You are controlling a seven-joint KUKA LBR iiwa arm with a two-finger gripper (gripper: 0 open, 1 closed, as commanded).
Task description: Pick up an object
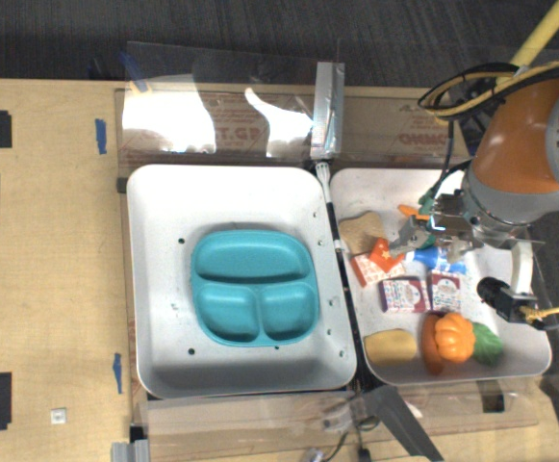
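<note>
The right bin (534,359) holds several small objects. A tan bread-like piece (361,229) lies at its upper left, with a red-orange packet (373,262) just below it. Two small purple-and-white cartons (403,294) (446,290) sit in the middle, and a blue item (437,258) lies above them. A yellow potato-like lump (391,346), an orange pumpkin (449,339) and a green piece (488,343) line the front edge. My gripper (431,225) hangs low over the bin's upper middle, right above the blue item and beside the red-orange packet.
The left bin (154,258) holds a teal divided plate (255,286). A raised rim (335,258) separates the two bins. The arm with its orange band (520,152) fills the upper right above the right bin. Cardboard and clear plastic (221,114) lie behind the bins.
</note>
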